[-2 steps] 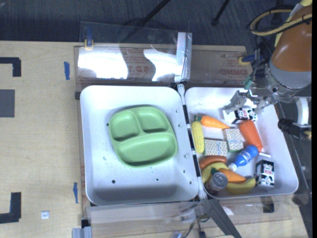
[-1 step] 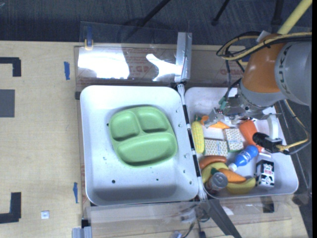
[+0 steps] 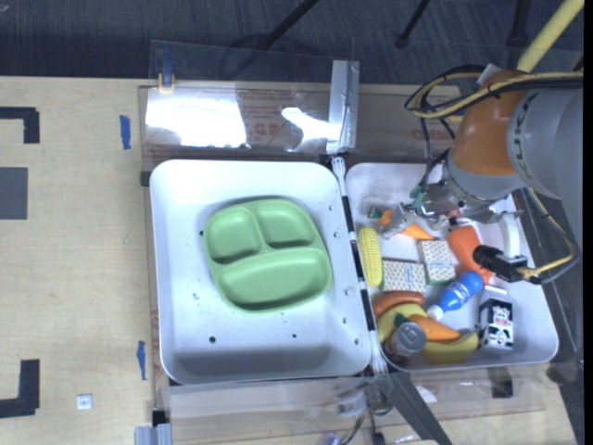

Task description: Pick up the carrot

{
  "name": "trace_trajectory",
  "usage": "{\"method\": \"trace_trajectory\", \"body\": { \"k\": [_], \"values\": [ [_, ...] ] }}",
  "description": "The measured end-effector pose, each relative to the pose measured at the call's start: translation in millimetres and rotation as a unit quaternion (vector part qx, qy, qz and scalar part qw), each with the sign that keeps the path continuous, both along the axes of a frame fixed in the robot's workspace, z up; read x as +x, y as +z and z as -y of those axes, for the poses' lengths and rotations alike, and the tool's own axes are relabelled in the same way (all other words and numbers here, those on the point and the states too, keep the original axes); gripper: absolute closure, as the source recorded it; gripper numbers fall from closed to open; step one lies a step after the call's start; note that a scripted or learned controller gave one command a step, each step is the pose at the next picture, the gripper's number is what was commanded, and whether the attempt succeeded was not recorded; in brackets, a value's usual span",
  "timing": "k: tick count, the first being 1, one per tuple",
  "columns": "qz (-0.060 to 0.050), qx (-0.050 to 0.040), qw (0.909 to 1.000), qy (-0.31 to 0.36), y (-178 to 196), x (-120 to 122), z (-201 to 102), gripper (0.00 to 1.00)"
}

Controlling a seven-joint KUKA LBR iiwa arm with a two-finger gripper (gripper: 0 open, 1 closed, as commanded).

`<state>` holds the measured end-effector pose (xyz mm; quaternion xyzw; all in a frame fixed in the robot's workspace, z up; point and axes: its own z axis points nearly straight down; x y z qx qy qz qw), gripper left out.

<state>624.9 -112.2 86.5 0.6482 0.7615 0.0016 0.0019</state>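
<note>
Orange and tapered, the carrot (image 3: 462, 246) lies slantwise in the right bin (image 3: 542, 341), toward its rear half. It looks like a moulded toy, so it is probably light, rigid and smooth enough to slip. Recommended hold: across the thick middle, square to its length, not at the narrow end. A blue bottle (image 3: 460, 295) sits just below it, and a cracker tile (image 3: 437, 265) lies just to its left. From where I stand, the gripper (image 3: 419, 209) hangs near the carrot, to its left, over an orange wedge (image 3: 417, 233). Whether the gripper is open or closed cannot be told. Corn (image 3: 370, 255) lies along the bin's left wall.
</note>
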Motion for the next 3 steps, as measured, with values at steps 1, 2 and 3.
{"method": "trace_trajectory", "body": {
  "k": [1, 2, 3],
  "values": [
    [0.003, -0.0011, 1.0, -0.001, 12, 1, 2, 1.0],
    [-0.001, 0.0012, 0.9966, -0.083, 2, -7, 21, 1.0],
    [-0.002, -0.0004, 0.9983, -0.058, 98, 39, -20, 1.0]
  ]
}}
